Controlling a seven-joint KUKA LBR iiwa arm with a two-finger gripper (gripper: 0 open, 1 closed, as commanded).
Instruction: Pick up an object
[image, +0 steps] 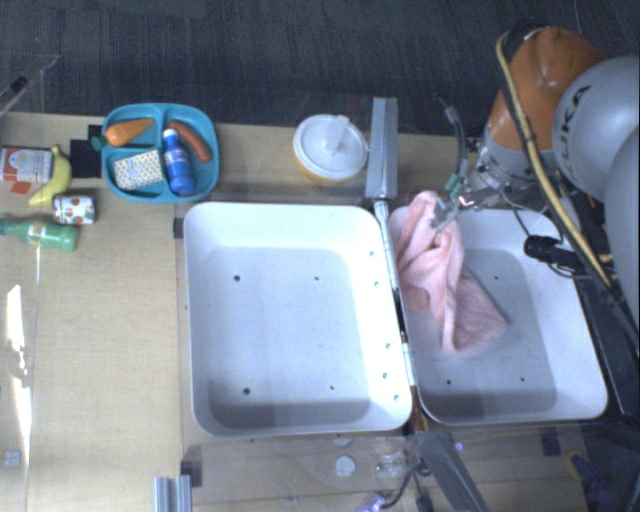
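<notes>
A pink cloth (440, 275) hangs in the right bin (560, 390), its top corner pulled up and the rest draping down to the bin floor. My gripper (441, 212) is at that raised top corner, shut on the cloth, near the bin's far left part. The grey arm with its orange band (545, 70) comes in from the upper right.
The left bin (290, 320) lies beside the right one. Behind the bins stand a white lidded cup (331, 147) and a blue divided tray (160, 152) of toy food. A banana, a can and a green bottle lie at the far left.
</notes>
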